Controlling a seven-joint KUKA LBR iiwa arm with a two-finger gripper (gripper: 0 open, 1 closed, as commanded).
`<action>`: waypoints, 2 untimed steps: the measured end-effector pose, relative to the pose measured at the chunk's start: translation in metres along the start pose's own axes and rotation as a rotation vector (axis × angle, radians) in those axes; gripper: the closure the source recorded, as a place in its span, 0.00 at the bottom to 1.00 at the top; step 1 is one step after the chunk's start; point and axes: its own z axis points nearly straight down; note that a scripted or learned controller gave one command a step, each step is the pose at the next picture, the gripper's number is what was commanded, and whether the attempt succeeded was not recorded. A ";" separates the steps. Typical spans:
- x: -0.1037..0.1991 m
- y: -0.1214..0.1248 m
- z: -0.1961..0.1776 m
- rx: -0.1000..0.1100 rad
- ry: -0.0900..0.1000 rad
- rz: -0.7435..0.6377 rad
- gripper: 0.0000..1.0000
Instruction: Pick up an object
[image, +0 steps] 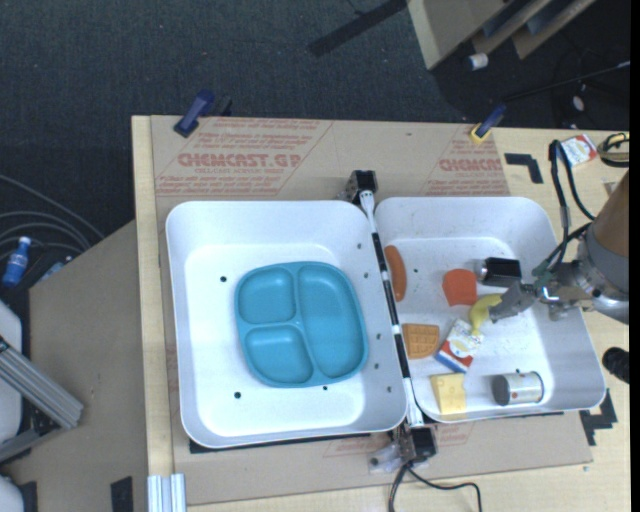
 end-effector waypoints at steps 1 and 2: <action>0.010 0.045 0.101 0.001 0.001 -0.001 0.00; 0.009 0.045 0.091 -0.001 0.000 0.000 1.00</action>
